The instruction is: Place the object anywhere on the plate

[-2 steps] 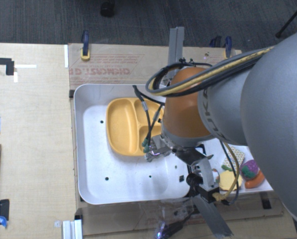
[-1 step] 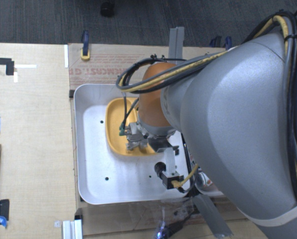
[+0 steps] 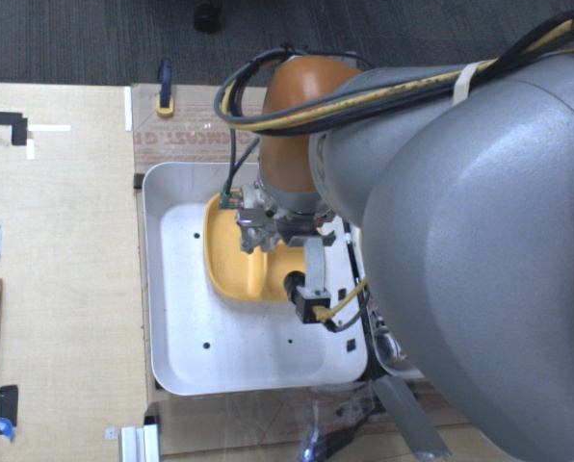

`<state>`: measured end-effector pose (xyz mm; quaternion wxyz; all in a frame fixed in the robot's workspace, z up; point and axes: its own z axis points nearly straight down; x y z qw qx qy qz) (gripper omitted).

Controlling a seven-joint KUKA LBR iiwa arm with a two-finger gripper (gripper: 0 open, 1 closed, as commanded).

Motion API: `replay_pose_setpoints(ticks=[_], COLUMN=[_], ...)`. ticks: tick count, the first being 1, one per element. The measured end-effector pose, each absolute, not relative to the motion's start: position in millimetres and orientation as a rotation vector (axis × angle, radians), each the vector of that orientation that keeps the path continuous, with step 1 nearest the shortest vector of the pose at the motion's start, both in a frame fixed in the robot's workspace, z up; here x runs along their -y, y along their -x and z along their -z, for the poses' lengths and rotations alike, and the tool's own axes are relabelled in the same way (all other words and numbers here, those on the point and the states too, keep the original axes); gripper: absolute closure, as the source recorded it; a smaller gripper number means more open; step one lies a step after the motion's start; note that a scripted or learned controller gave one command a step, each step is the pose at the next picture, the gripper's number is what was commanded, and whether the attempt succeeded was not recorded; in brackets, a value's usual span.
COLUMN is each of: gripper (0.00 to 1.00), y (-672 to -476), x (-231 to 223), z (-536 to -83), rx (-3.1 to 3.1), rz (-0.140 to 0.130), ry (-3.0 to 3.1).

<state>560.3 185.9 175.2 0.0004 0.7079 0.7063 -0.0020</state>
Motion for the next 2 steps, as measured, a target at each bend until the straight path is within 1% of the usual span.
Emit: replay_pose_setpoints(ticks=[1, 2], gripper=[1.00, 1.00], y=[-602.6, -639.3], x=[-144, -177], z=[-270, -257], rx=[-2.198, -2.121], rz=[0.005, 0.007], ry=[-2.243, -2.316])
